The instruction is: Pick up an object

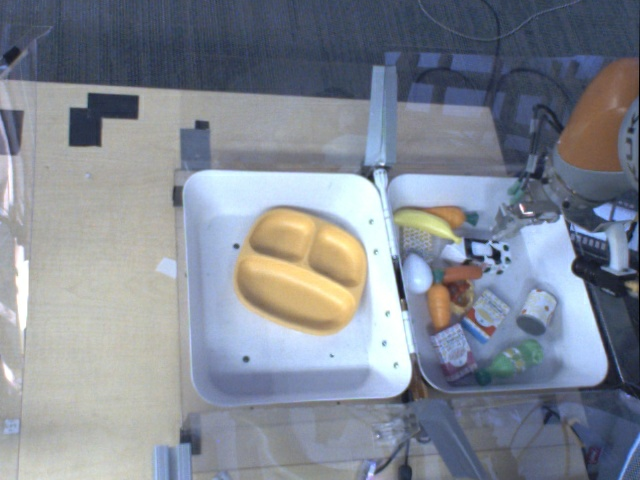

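Right bin [590,363], toys [470,308] (heaped) beside hand [497,238]

We are looking at an evenly, brightly lit scene under soft overhead light. The left bin [200,298] is showing a soft grey shadow along its inner walls and beneath the yellow tray [300,268], whose surface is glowing with a mild sheen. The white surfaces are verging on washed out. The wooden bench [100,268] is reading pale, with a hazy reflective streak running down the far left edge. Small things in the right bin [585,368] are appearing soft and lacking fine detail. The orange band [600,118] is looking slightly blurred.
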Motion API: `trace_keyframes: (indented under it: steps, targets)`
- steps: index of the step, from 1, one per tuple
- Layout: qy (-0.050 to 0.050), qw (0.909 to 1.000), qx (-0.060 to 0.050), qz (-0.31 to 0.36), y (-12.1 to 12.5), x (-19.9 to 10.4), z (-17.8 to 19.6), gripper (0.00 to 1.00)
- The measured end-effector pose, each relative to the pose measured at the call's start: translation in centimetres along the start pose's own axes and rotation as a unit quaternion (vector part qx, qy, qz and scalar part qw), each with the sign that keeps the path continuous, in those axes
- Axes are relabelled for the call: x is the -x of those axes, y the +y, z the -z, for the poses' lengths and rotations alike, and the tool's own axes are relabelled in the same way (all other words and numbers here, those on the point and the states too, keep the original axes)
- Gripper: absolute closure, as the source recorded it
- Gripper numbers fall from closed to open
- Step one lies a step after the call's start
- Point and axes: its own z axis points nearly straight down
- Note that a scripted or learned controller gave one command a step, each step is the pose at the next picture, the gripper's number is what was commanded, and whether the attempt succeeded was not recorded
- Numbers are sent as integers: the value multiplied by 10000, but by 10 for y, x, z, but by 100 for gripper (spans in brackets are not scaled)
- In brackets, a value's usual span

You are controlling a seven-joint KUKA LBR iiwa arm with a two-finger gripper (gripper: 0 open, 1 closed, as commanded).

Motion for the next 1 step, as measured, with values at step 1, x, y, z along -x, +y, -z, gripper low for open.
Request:
trace_keyframes:
  steps: [1]
  targets:
    - [2,9953,-8,-964,35,-18,-26,100]
